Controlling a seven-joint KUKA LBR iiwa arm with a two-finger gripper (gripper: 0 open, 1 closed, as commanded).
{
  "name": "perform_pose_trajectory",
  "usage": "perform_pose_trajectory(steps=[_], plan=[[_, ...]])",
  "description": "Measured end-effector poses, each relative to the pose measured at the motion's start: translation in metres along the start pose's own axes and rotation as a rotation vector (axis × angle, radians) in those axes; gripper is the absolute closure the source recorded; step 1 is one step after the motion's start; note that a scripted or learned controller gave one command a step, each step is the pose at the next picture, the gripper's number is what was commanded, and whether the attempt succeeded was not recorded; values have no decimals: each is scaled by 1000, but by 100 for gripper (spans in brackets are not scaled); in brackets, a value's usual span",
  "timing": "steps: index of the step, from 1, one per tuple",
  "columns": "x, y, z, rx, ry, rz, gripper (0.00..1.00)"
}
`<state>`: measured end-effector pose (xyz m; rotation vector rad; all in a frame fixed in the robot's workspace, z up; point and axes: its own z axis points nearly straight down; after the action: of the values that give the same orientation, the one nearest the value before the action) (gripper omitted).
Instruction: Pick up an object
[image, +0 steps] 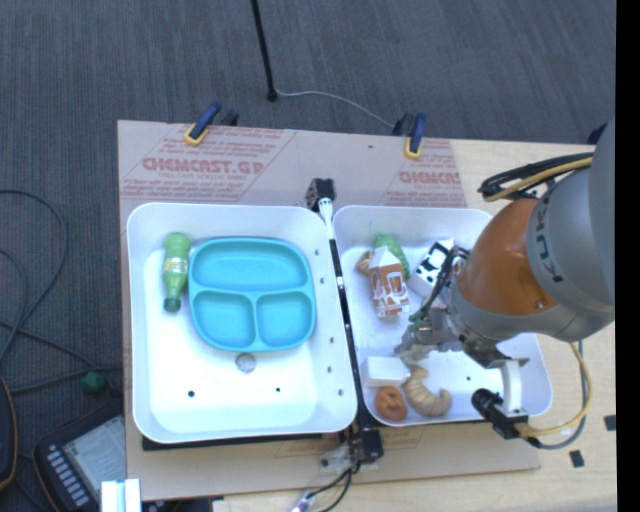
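Two shallow white bins stand side by side on a brown board that carries red printed letters. The left bin (150, 330) holds a blue tray (252, 293) with three compartments, one long at the top and two smaller ones below it, and nothing lies in these compartments. Just beside the tray's left edge lies a green bottle (176, 270), its length running along the bin's left wall. Below the tray, on the white floor of this bin, there is a small round grey thing (245, 362); what it is cannot be told. The right bin (350, 225) holds several objects to pick. Near its upper left part lies a small carton (388, 285) shaped like a little house, white with brown-red print, and a green item (388, 245) touches its top end. At the lower left of this bin lie a flat white piece (385, 370), a brown doughnut (391, 402) and, just beside it on the right, a croissant (427, 395). The arm, grey with an orange band, reaches over the right bin from the right and covers much of its middle and right side. Its gripper (422, 338) hangs low over the bin floor, between the carton and the croissant, near both. The wrist hides its tip, so its state cannot be told, and no object is seen in it.
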<state>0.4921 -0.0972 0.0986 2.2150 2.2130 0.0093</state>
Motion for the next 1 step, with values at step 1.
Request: perform_pose_trajectory(steps=[1], plan=[[0,0,1,2,0,0,0]])
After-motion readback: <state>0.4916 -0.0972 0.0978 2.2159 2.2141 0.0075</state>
